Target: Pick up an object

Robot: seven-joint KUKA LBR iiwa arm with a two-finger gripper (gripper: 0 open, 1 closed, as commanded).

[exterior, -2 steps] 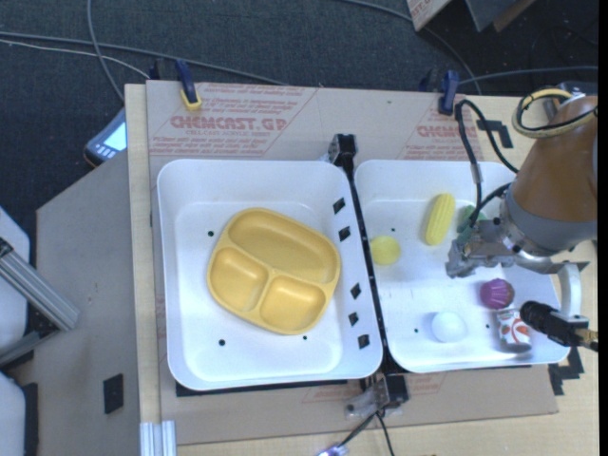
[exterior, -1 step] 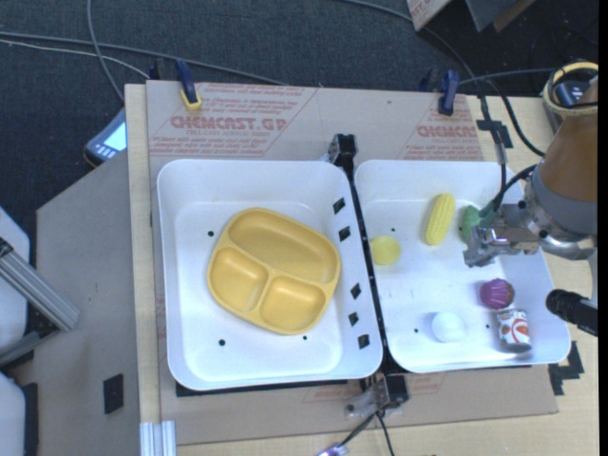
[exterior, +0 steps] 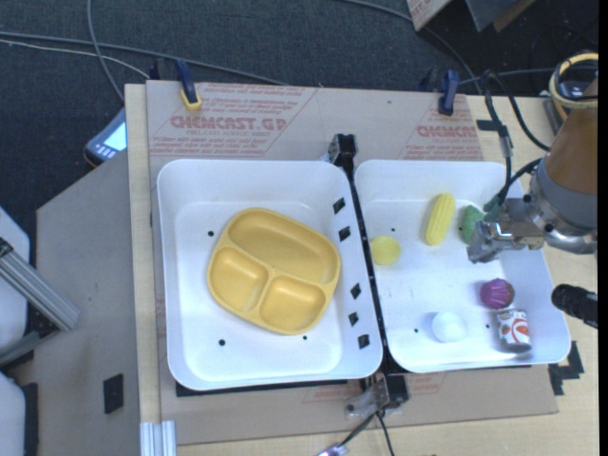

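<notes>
The gripper (exterior: 483, 240) sits low at the right bin's (exterior: 408, 350) far right edge; how it stands cannot be told. A green object (exterior: 470, 220) touches it. Just left lies the corn cob (exterior: 438, 218), long axis running near-to-far, slightly tilted.

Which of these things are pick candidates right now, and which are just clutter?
Job:
gripper
corn
green item
yellow ball
purple item
white ball
can

Lying about:
yellow tray
clamps
cables
</notes>
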